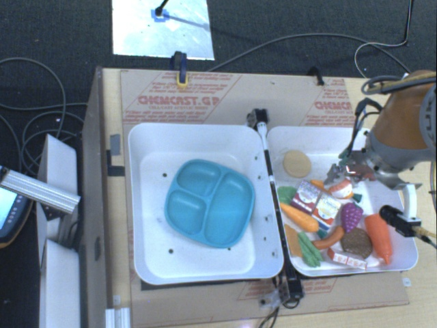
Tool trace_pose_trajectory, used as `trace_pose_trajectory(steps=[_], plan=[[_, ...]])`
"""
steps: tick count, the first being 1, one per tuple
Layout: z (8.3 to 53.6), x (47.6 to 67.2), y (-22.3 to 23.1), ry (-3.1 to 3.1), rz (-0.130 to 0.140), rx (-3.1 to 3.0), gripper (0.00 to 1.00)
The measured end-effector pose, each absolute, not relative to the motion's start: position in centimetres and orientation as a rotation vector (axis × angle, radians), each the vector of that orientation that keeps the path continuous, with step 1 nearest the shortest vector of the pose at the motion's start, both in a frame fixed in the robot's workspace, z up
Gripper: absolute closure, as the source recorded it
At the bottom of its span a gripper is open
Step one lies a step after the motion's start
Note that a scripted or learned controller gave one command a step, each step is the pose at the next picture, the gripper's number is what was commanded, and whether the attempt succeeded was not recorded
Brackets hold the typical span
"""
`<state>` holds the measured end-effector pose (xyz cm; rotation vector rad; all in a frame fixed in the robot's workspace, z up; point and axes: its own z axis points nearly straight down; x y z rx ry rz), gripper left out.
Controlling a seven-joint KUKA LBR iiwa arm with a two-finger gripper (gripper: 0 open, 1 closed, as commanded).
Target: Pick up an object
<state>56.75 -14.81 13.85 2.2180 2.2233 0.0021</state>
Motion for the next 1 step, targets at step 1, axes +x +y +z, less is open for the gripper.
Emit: trace_pose_trajectory(steps=[1], plan=[[18.47, 53.38, -4.03, 2.225, 0.003, 2.217, 1.00]])
